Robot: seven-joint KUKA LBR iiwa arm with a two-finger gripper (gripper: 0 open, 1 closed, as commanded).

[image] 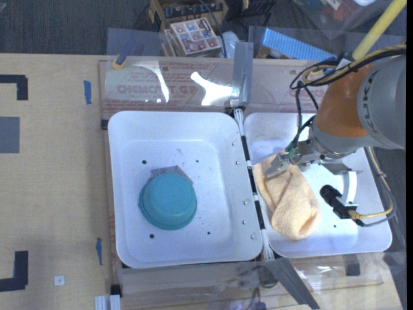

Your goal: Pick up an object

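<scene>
A pale yellow cloth (290,202) lies bunched in the right bin (368,237), against its left wall. My gripper (279,165) reaches in from the right and is down at the cloth's upper end, touching or nearly touching it. Whether the cloth is caught in the gripper cannot be seen. A teal bowl (168,201) sits upside down in the left bin (129,141), over a small grey flat piece (166,171).
The grey arm with its orange band (342,115) hangs over the right bin's upper right part. A ridge with screws (248,173) divides the two bins. Clear plastic sheeting (168,82) lies behind the bins, with clutter beyond the bench.
</scene>
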